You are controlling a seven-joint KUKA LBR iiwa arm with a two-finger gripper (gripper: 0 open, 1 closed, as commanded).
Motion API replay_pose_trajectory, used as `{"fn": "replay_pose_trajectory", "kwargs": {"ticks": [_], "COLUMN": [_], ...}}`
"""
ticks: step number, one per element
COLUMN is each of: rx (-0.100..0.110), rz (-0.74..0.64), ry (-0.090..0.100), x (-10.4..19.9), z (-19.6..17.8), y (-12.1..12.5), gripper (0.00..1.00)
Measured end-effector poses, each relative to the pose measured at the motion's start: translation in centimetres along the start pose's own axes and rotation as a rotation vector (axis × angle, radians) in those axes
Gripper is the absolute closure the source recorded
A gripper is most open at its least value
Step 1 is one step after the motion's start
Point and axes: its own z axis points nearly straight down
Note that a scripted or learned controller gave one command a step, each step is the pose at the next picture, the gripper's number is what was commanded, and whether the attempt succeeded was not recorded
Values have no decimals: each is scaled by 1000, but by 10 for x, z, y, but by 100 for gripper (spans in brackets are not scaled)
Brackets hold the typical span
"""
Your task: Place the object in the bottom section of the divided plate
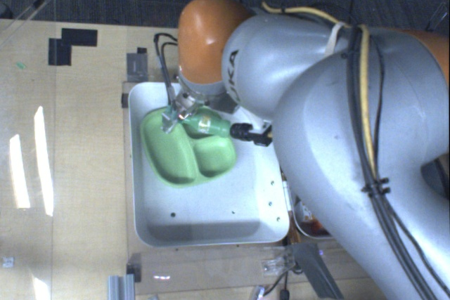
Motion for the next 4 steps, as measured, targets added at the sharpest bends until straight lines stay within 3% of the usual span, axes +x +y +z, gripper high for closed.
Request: {"fn": "replay_pose_trajectory", "kwargs": {"ticks": [1,2,3,4], "rx": [-2,-18,-10,-9], "rz": [-114,-367,-124,-335], "ry": [5,9,9,12], "x": [-53,-43,-59,-67], "z": [-6,-20,0,-1], "y": [-44,-75,-56,-60], "gripper": [100,100,100,100]}}
